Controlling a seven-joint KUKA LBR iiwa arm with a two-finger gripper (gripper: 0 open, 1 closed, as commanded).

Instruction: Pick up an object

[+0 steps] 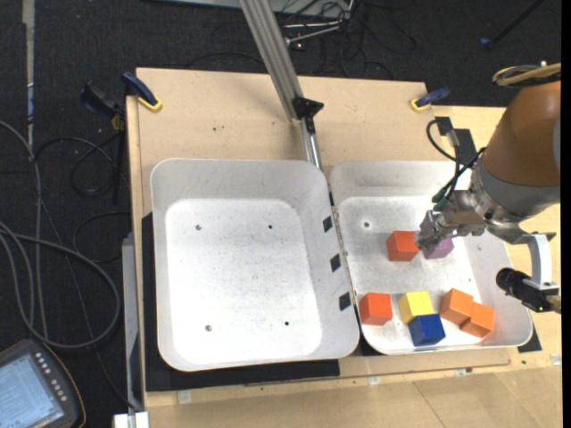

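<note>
- The jaws (436, 235) sit low over a purple block (439, 247) right of centre, beside an orange block (402, 245); their state cannot be told.
- Likely step: grasping. Next: close, then lift straight.

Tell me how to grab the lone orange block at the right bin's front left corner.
Come straight down on the orange block and close on its near and far faces: the bin wall crowds its left, the yellow block its right. It sits flat, top face up.
</note>
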